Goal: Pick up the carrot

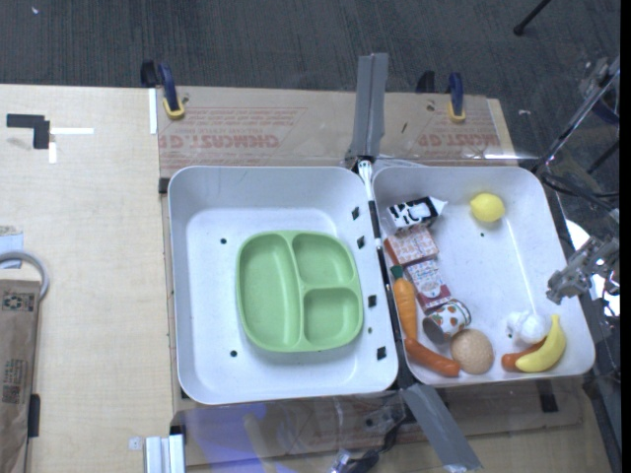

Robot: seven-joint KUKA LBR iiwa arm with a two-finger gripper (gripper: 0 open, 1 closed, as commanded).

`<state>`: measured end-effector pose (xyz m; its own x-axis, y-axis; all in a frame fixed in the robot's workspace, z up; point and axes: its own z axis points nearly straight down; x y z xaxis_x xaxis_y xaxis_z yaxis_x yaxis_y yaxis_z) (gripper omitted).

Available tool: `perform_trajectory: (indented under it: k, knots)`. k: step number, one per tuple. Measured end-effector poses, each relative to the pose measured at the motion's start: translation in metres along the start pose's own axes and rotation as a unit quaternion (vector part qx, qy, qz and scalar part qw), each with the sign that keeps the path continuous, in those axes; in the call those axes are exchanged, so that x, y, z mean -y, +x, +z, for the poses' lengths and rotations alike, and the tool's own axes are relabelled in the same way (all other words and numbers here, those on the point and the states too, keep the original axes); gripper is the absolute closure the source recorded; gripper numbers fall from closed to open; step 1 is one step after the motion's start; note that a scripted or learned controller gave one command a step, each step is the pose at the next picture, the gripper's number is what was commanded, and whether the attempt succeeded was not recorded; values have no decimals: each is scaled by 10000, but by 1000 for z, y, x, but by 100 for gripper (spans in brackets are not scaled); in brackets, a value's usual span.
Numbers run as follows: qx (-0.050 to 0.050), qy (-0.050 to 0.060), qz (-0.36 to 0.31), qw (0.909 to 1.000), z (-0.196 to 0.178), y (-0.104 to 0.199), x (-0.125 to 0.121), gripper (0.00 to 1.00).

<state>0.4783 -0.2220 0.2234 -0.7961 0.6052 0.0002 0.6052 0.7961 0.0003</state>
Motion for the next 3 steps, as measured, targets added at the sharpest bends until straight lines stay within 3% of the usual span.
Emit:
perform_trajectory:
  k: [1,2,3]
  knots:
    - [40,-5,-2946,9556,-31,21,-31,100]
    - [23,-4,-4277,9039,-36,-1,-1,100]
    - [6,-10,-5475,8368,-2,-4,-37,100]
